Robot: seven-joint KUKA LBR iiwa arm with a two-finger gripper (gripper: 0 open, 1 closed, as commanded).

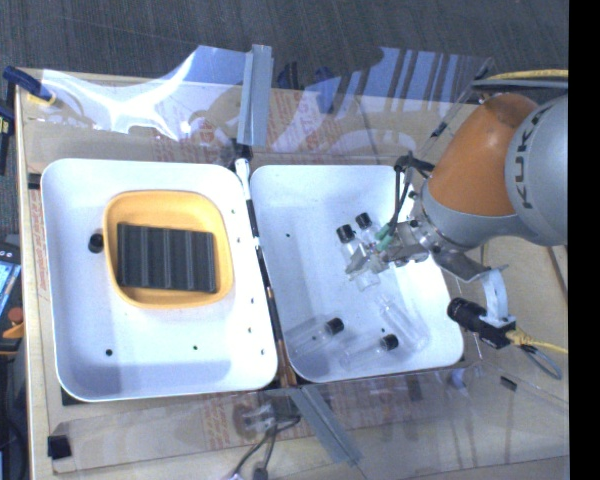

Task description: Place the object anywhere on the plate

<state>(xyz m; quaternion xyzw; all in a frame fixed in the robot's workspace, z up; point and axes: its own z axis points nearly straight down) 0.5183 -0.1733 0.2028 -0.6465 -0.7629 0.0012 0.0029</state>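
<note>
A yellow plate (165,208) with a dark ridged centre lies in the left bin (70,348). Several small clear vials with black caps lie in the right bin (300,268): two near the middle (345,234) (363,221) and two near the front (332,325) (385,344). My gripper (366,261) hangs low over the right bin, just in front of the two middle vials. Whether anything is in its grasp is hidden by glare and clear plastic.
A small black item (96,241) lies in the left bin beside the plate's left edge. A raised divider (257,258) separates the bins. The grey and orange arm (480,183) covers the right bin's far right side.
</note>
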